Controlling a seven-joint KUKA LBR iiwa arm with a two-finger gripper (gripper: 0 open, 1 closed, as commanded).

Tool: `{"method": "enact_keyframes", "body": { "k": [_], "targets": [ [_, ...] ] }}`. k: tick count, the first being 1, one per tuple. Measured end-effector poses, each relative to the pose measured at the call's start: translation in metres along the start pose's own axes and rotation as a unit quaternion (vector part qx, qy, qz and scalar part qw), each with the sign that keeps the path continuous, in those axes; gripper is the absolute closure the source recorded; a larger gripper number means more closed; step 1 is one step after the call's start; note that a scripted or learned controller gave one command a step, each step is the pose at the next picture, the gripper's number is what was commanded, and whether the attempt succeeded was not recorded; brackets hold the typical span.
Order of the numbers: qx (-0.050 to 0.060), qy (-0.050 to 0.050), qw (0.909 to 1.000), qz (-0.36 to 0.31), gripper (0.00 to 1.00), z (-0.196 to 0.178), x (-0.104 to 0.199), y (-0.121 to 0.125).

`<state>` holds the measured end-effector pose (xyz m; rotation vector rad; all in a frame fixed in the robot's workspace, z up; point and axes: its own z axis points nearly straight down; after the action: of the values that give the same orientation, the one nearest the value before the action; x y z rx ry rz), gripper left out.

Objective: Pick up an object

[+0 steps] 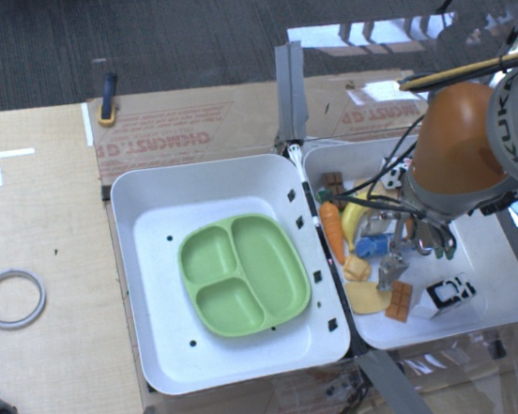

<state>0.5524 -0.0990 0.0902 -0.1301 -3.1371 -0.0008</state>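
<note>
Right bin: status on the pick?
Gripper low over right bin, nothing seen held. Carrot, blue piece and brown block crowded close.

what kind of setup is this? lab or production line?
Most likely a robotics lab bench for grasping trials. Two white bins sit side by side, one with a green divided plate, one with toy food such as a carrot; the arm reaches in over cardboard padding.
</note>
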Motion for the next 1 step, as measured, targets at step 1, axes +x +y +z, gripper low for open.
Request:
{"method": "enact_keyframes", "body": {
  "k": [1],
  "targets": [
    [0.0, 0.001, 0.9962, 0.087, 0.0, 0.0004, 0.0491, 0.0003]
  ]
}}
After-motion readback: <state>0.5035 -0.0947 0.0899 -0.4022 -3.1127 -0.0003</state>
